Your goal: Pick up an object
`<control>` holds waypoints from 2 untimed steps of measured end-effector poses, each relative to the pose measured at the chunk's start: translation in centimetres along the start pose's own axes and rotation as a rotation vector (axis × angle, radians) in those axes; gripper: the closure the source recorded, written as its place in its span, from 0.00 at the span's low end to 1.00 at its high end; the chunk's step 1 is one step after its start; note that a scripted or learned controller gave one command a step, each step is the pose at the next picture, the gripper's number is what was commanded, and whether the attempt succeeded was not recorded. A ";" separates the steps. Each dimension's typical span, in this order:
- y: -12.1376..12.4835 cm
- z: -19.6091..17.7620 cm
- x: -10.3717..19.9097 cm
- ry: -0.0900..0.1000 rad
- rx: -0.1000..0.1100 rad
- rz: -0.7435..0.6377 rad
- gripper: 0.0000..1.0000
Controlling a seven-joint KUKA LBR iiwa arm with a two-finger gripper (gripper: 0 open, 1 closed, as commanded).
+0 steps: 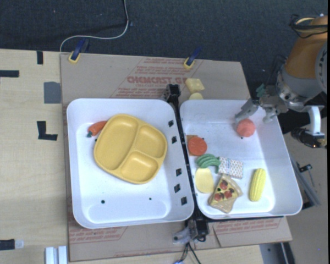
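Observation:
My gripper (257, 113) hovers over the far right corner of the right bin (275, 147), and its fingers look spread open with nothing between them. A pinkish-red ball (245, 128) lies on the bin floor just in front of the fingertips, apart from them. Nearer the bin's front lie a red round slice (197, 146), a green piece (208, 160), a checkered cracker (231, 167), a pale yellow piece (204, 180), a pizza slice (224, 193) and a corn cob (257, 184).
The left bin (82, 202) holds a yellow divided plate (131, 147) with an orange piece (97, 127) at its far left edge. Two small yellow blocks (194, 85) sit on the cardboard behind the bins. A black divider strip (179, 147) runs between the bins.

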State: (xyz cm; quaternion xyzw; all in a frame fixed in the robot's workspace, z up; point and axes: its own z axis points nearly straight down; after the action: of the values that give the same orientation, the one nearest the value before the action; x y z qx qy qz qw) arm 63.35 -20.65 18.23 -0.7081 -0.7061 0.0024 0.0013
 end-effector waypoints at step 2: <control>3.2 8.5 -1.4 -0.003 -0.010 -0.007 1.00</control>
State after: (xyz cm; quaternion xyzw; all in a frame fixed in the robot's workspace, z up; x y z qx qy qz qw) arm 66.55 -22.03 9.68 -0.7056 -0.7086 0.0000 -0.0031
